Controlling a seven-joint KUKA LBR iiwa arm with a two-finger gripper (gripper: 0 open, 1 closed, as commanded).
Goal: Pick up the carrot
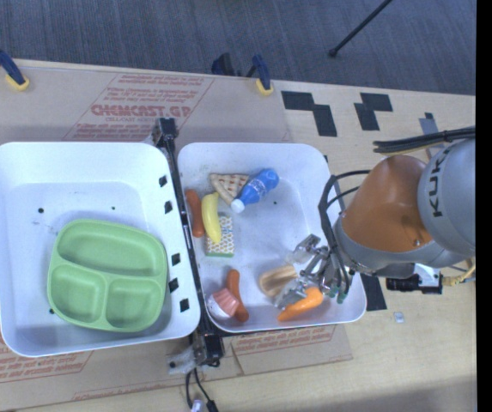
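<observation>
carrot [302, 305]: 1, right bin | plate [106, 275]: 1 | tool [312, 273]: grip state unclear

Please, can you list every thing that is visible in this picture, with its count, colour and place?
plate: one, green, in the left bin
bins: two, white, side by side on the bench
carrot: one, orange, right bin, near front edge, at the end effector
bottle: one, blue and white, right bin, rear
banana: one, yellow, right bin, left side
sausage: one, orange-red, beside the banana
arm: one, grey and orange, from the right
end effector: one, metallic, above the carrot
</observation>
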